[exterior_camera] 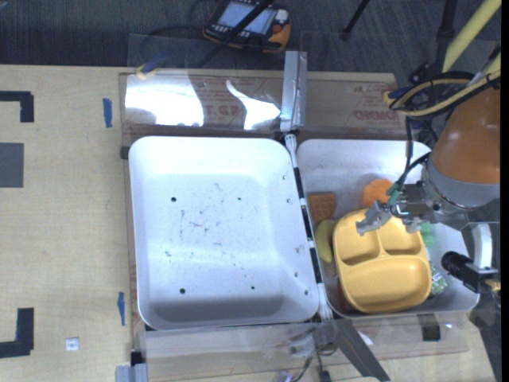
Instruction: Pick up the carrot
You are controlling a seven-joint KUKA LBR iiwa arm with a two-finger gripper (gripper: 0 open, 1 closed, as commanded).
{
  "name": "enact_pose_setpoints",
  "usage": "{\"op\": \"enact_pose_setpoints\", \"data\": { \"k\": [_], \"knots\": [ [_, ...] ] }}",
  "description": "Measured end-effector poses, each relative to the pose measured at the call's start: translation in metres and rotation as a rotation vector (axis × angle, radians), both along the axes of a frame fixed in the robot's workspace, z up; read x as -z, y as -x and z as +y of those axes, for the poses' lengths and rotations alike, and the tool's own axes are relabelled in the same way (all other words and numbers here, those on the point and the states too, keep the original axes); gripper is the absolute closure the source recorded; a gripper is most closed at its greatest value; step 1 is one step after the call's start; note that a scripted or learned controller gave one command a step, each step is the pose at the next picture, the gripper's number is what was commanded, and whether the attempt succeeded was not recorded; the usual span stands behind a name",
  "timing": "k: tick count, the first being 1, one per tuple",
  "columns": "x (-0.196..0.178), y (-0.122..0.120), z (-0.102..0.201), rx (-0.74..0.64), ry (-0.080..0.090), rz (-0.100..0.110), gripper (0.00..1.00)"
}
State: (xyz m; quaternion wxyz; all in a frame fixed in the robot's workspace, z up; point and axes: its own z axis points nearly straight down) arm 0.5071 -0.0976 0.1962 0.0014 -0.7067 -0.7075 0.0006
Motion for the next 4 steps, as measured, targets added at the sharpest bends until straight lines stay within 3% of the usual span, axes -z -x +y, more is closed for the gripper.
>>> {"op": "enact_pose_setpoints", "data": {
  "k": [1,2,3,4],
  "knots": [
    [0.012,-0.002,0.026,0.24,0.0,0.002,0.0],
    [0.1,-0.082,-0.027,-0.001,0.004,-0.011,0.0],
    [0.102,-0.03,-0.029,-0.22,0.007,-0.032,0.0],
    [0.087,-0.02,-0.009,-0.113,0.002,-0.005,0.0]
  ]
}}
